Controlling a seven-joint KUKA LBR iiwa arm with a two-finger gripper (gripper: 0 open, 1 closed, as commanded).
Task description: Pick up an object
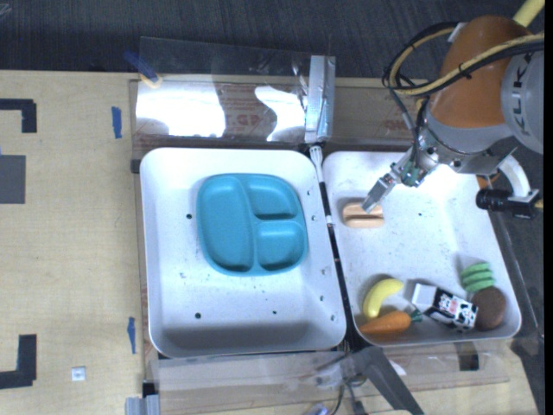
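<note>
A: Any legible markings?
B: Partial letters only, approx. "UK", dark on the grey arm housing (524,85) at the right edge; rest cut off.
A: The small black-and-white box (454,309) in the right bin (449,223)?
B: Print present, too small to read.

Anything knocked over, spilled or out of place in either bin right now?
Nothing stands out. The blue divided tray lies flat in the left bin; the hot dog sits alone, other toys clustered at the right bin's near edge.

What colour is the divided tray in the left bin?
Turquoise blue, plain with no pattern; the divided tray shows clearly in the camera view.
</note>
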